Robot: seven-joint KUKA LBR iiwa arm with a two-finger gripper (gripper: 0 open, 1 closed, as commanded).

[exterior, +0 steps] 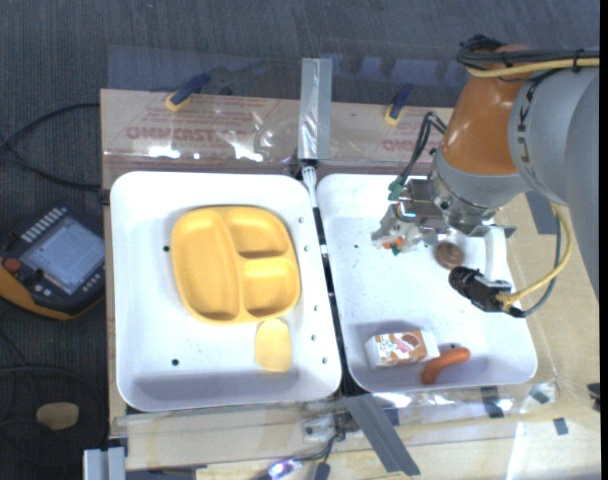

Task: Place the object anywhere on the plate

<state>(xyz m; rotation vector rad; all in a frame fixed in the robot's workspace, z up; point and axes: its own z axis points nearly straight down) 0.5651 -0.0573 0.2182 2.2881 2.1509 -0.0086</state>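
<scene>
Gripper [399, 230], finger state hidden, hovers over the right bin [359, 298]; near it lie a printed carton [398, 348], label unreadable, and a sausage [445, 365]; yellow plate [234, 262] sits left.

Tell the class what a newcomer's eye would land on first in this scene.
The yellow divided plate stands out first, filling the middle of the left bin, with a small pale yellow piece just below it. Next is the orange band of the arm, whose end effector hangs over the right bin. A small food carton and a sausage lie near that bin's front edge.
</scene>
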